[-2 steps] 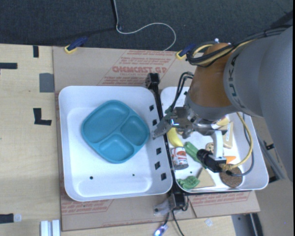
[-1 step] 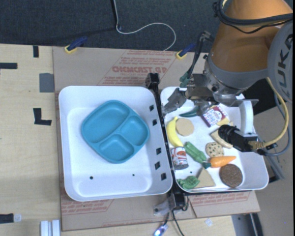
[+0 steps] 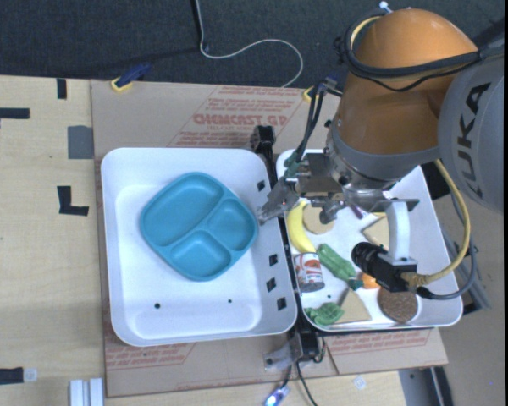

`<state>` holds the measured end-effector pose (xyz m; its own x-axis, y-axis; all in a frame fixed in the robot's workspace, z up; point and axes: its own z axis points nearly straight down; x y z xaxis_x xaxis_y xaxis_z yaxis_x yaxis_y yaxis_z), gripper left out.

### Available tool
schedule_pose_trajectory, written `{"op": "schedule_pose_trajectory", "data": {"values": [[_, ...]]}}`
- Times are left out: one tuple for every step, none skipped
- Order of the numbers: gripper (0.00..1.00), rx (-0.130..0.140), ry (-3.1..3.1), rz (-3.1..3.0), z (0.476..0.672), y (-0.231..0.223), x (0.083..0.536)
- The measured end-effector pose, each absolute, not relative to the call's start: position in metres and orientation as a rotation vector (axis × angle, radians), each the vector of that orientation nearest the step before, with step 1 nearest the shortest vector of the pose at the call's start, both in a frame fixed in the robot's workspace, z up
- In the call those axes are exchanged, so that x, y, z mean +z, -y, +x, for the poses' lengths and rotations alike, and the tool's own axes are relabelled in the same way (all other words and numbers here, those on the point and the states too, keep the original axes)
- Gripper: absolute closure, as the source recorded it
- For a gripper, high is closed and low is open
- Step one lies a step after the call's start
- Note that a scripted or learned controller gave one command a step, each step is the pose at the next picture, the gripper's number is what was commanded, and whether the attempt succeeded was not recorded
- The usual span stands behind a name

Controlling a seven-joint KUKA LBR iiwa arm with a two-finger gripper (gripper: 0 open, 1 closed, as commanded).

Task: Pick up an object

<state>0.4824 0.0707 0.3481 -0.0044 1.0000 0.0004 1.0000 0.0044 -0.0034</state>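
The grey arm [image 3: 406, 83] with its orange band comes in from three o'clock and hangs over the right-hand white bin [image 3: 436, 227]. Its claw [image 3: 326, 208] sits low over that bin's ten o'clock corner, just above a yellow banana [image 3: 298, 231]; the wrist body covers the tips, so I cannot tell how the claw stands or whether it grips anything.

At six o'clock from the banana lies a small can with a red and white label [image 3: 310, 271]. Just beside it, toward three o'clock, is a green pickle-shaped piece [image 3: 337, 261], and a green leafy item [image 3: 326, 314] rests near the bin's six o'clock rim. A round brown cookie-like disc [image 3: 398, 304] lies in the five o'clock corner.

The left-hand white bin [image 3: 127, 311] holds a blue divided plate [image 3: 197, 225], lying flat near its middle. Both bins rest on a cardboard sheet [image 3: 229, 117] on the surface.
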Motion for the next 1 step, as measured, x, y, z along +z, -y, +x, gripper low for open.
{"op": "schedule_pose_trajectory", "data": {"values": [[0.00,-0.020,2.234,-2.220,0.5007,-0.0942,0.4879]]}}
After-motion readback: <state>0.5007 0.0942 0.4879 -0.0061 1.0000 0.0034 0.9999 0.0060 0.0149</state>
